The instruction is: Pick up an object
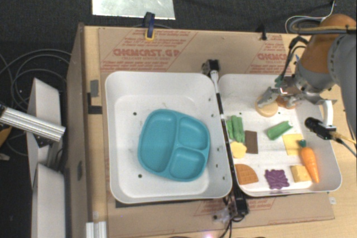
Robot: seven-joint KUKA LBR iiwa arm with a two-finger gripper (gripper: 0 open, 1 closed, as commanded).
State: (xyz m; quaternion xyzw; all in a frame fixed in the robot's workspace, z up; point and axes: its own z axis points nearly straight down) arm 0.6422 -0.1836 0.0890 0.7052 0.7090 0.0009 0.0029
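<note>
Hovering gripper (274, 96) over the right bin (334, 178).
It was seen just above a tan disc (267, 108); its opening and hold could not be told.

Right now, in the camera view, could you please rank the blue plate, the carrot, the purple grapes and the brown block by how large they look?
Largest to smallest:
1. blue plate, by far
2. carrot
3. purple grapes and brown block: these look about alike, so I won't rank them.
</note>
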